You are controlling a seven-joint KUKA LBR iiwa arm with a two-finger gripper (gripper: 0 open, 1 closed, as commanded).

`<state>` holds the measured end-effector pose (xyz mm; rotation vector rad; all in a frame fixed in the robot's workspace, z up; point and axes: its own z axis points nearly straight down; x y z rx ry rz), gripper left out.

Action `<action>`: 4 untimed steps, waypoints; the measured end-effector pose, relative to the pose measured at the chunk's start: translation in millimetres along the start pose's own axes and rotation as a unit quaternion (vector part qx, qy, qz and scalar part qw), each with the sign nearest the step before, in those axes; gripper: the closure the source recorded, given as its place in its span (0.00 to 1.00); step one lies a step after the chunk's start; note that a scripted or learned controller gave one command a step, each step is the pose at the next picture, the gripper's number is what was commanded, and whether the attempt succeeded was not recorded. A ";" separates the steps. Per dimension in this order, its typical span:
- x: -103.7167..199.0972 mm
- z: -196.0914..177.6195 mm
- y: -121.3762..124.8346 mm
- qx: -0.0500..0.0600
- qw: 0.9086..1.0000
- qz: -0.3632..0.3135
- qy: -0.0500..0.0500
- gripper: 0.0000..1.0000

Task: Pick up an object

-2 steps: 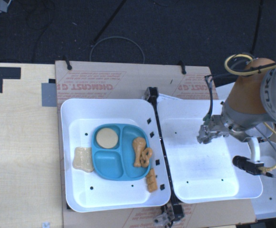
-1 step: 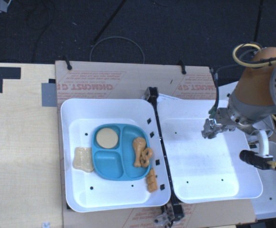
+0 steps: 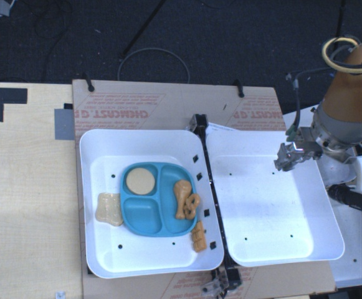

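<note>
The gripper [image 3: 285,157] is poised over the right bin's [image 3: 274,245] far right corner, nothing seen held; its opening cannot be told. The objects are gathered on the blue tray [image 3: 144,222] in the left bin [image 3: 100,260], well apart.

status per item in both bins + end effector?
blue tray: flat in left bin
round cracker: in the tray's upper left compartment
pretzel pieces: in its right compartment
tan piece: on bin floor, beside tray
small pieces: by tray's lower right corner
end effector: over right bin
</note>
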<state>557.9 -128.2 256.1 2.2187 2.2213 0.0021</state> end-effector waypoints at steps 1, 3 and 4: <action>41.7 9.1 -8.0 0.003 1.000 -0.001 0.001 1.00; 145.4 29.7 -32.1 0.004 1.000 -0.001 0.001 1.00; 196.1 20.0 -34.6 0.003 1.000 -0.002 0.001 1.00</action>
